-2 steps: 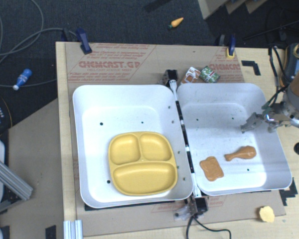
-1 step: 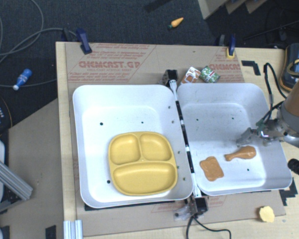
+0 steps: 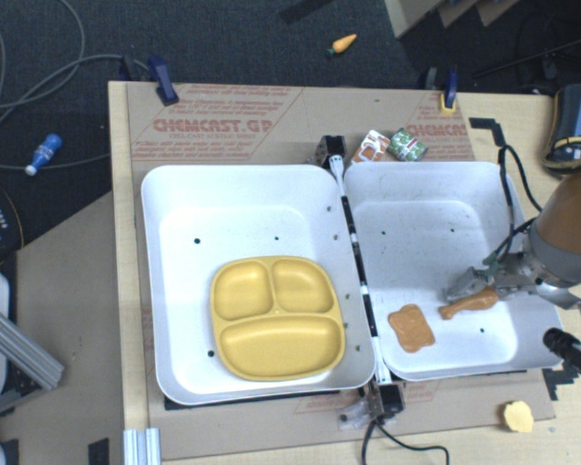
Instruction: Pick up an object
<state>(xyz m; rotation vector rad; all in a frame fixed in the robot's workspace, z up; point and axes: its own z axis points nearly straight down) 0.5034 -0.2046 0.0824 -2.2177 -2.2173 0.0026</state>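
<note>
In the right bin [image 3: 436, 197] a flat brown toast-like piece [image 3: 411, 327] lies near the front wall. A longer brown piece [image 3: 471, 303] lies to its right on the bin floor. My gripper [image 3: 472, 285] is low in the right bin, directly over and touching or nearly touching the longer brown piece. The arm comes in from the right, its orange band [image 3: 569, 219] above the wrist. A yellow divided plate [image 3: 276, 316] rests in the left bin [image 3: 174, 211], far from the gripper.
Two small packets, one white and red [image 3: 372, 146] and one green [image 3: 407, 145], sit on the bench behind the right bin. A yellow lump [image 3: 516, 416] lies on the bench at the front right. A black cable [image 3: 508, 177] runs along the right bin's rim.
</note>
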